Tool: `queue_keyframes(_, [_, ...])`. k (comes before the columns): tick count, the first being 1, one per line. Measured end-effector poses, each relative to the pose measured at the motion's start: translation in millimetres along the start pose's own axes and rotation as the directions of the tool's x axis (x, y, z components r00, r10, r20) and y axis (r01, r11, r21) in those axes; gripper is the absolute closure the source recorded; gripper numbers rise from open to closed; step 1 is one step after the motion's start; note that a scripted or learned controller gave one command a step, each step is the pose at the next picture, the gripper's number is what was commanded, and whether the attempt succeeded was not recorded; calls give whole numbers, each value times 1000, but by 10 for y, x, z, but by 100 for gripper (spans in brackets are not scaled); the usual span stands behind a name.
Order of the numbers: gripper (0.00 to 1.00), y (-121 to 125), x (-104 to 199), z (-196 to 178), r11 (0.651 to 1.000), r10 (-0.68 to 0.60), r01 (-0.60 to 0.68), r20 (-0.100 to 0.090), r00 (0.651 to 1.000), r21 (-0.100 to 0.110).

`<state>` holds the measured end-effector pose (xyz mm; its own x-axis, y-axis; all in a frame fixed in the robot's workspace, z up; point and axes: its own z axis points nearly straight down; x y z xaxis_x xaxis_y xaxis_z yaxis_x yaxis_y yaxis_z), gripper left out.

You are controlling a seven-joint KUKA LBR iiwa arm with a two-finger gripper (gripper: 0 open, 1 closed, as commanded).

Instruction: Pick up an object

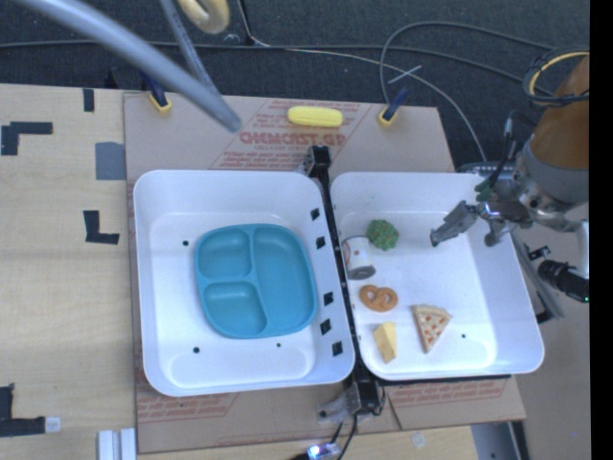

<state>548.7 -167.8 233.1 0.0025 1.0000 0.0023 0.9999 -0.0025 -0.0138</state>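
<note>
The right bin [498, 353] holds several small items. A green broccoli floret [383, 235] lies near its left wall, with a small white cup [355, 254] on its side next to it. Lower down are a brown pretzel [378, 298], a yellow cheese wedge [385, 341] and a pizza slice [430, 326]. My gripper [465, 235] hangs over the bin's upper right part, right of the broccoli and apart from it. It is open, with nothing between its fingers.
The left bin [158, 353] holds a blue divided plate [256, 280]. A yellow banana-like piece [314, 116] lies on the cardboard behind the bins. Black clips run along the wall between the bins [326, 257]. Cables cross the dark floor at the back.
</note>
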Motion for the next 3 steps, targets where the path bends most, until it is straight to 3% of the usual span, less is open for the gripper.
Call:
queue_keyframes(1, [0, 25, 5, -70, 1000, -4, 4, 2, 1000, -12])
queue_keyframes(3, [0, 47, 44, 841, 1000, -3, 3, 2, 1000, -8])
